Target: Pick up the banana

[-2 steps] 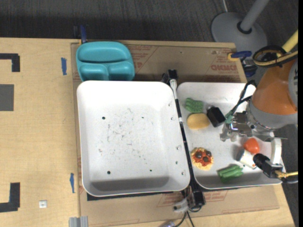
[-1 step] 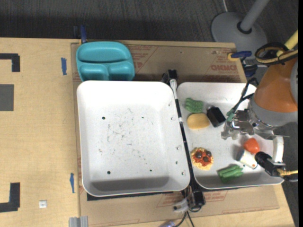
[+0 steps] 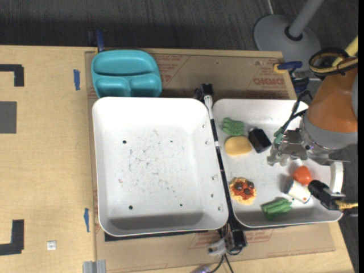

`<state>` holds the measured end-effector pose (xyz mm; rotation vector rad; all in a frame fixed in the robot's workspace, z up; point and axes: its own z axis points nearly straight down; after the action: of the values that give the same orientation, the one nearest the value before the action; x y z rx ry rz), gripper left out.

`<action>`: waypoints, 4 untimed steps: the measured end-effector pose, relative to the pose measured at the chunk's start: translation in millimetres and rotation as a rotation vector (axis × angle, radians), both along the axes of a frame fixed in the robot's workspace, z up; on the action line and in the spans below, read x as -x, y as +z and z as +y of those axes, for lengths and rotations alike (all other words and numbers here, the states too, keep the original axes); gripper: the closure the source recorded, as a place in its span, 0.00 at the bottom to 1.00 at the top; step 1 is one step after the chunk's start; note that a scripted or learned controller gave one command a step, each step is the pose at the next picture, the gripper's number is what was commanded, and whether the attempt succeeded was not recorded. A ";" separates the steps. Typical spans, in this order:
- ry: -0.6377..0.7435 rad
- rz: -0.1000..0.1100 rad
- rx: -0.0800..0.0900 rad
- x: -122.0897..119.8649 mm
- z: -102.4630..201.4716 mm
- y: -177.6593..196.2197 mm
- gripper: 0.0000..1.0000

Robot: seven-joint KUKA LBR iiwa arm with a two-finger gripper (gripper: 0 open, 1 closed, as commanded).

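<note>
the gripper [image 3: 282,150] hangs low over the right bin [image 3: 267,108], near a black block [image 3: 259,139]; i can't tell how it is set. the banana [image 3: 238,146], a yellow lump, lies apart by the divider, beside a green toy [image 3: 232,126]. the left bin [image 3: 153,164] sits on a cardboard bench [image 3: 45,152] above grey carpet [image 3: 170,10].

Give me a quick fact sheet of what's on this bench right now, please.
left bin: white, scuffed floor
right bin: holds several small toys
yellow item: near the right bin's left wall; may be the banana, shape unclear
green items: one by the back, one at the front
pizza toy: by the divider
arm: over the right bin
teal tray: behind the left bin
</note>
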<state>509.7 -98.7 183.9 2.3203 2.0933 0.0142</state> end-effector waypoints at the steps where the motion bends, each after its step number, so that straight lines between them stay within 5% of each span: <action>1: 0.001 -0.003 0.001 -0.9 0.2 9.9 1.00; 2: 0.104 0.021 -0.007 14.6 66.1 0.5 1.00; 4: 0.105 0.016 -0.005 12.7 66.3 20.3 1.00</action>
<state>497.0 -32.4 204.3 2.2175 2.2234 0.0023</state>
